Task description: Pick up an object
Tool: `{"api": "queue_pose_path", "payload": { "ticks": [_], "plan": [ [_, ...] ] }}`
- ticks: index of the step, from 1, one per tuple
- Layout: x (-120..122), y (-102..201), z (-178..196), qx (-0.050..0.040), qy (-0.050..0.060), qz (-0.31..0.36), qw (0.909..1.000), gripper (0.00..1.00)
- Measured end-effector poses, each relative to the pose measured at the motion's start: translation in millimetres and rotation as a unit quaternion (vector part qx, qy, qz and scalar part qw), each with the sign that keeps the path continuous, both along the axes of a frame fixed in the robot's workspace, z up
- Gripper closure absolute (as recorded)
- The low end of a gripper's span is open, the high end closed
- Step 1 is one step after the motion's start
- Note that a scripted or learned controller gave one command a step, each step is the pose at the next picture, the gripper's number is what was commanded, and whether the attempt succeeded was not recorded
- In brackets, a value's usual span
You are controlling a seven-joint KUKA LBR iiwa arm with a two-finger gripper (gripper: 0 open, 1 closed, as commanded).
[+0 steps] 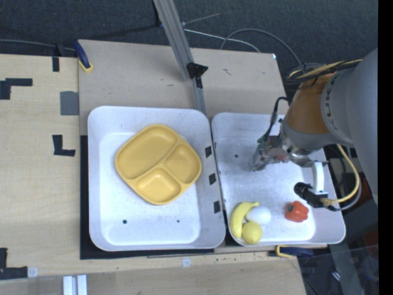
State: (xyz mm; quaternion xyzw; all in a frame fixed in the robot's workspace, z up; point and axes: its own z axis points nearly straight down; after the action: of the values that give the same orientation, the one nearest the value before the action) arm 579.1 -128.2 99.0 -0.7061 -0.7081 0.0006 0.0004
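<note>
Here, jaws low in right bin, grip state unclear, no legible writing

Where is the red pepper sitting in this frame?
The red pepper lies in the right bin, near its front right corner, right of the white egg and banana.

Yellow divided plate in left bin.
</note>
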Motion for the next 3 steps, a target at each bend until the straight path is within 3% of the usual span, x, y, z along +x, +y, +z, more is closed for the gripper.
{"api": "queue_pose_path", "payload": {
  "ticks": [3],
  "plan": [
    [-8.9,0.2,142.0,-0.0004,-0.002,-0.001,1.0000,1.00]
  ]
}}
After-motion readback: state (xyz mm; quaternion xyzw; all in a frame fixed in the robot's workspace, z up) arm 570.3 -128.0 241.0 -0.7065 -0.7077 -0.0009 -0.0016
